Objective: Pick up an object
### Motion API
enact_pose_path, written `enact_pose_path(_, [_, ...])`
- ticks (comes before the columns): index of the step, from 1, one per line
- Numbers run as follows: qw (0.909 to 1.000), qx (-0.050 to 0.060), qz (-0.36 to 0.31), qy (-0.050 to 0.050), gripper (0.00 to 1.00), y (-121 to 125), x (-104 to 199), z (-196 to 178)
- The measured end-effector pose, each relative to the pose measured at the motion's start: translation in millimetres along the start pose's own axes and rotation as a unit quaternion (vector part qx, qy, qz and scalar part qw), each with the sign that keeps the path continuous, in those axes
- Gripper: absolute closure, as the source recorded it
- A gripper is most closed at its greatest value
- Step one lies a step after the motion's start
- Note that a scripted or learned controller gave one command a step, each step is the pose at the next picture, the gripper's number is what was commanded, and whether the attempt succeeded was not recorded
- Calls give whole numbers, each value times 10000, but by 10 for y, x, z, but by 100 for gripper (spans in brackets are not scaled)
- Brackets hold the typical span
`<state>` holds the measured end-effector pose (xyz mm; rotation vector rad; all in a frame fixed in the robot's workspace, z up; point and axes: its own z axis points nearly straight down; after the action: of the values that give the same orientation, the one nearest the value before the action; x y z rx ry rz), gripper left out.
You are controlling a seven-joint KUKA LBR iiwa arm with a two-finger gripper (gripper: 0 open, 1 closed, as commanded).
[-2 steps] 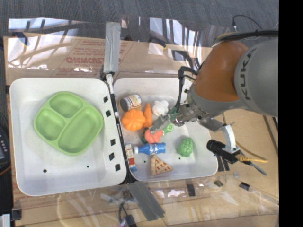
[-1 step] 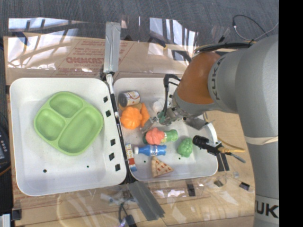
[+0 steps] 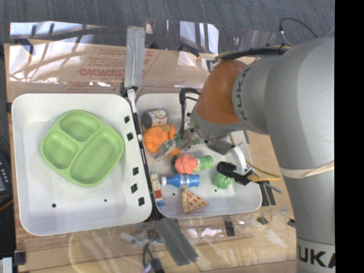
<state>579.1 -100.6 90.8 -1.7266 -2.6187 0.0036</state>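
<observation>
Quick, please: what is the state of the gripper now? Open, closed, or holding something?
Gripper: low in the right bin, at the orange toy; open or closed cannot be told, and no object is seen held.
</observation>
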Motion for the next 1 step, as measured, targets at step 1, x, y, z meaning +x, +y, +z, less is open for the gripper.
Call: enact_pose_path(1, [10000,10,-17,-3,100,-8,-9,-96])
